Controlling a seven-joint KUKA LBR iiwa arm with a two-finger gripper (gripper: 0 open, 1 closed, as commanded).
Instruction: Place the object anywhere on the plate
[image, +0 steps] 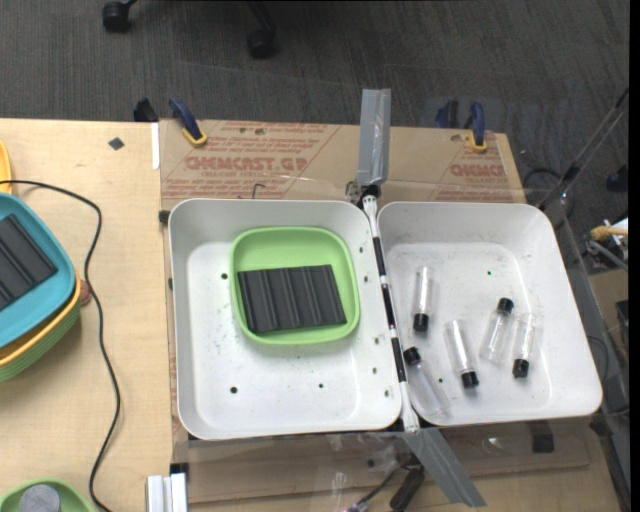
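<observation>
A green square plate (293, 250) with a dark ribbed mat (291, 298) on it sits in the upper middle of the left bin (200, 390). Several clear vials with black caps lie loose in the right bin (560, 400): one (421, 295) left of centre, one (458, 348) lower down, and two (497, 332) (521, 345) side by side to the right. Another vial (418, 372) rests against the divider between the bins. All of them lie flat and apart from the plate.
Teal and yellow plates (30, 290) are stacked at the bench's left edge, with a black cable (100, 300) running past them. Cardboard (260, 150) with clamps (188, 122) lies behind the bins, and a grey bracket (373, 140) stands at the rear between them.
</observation>
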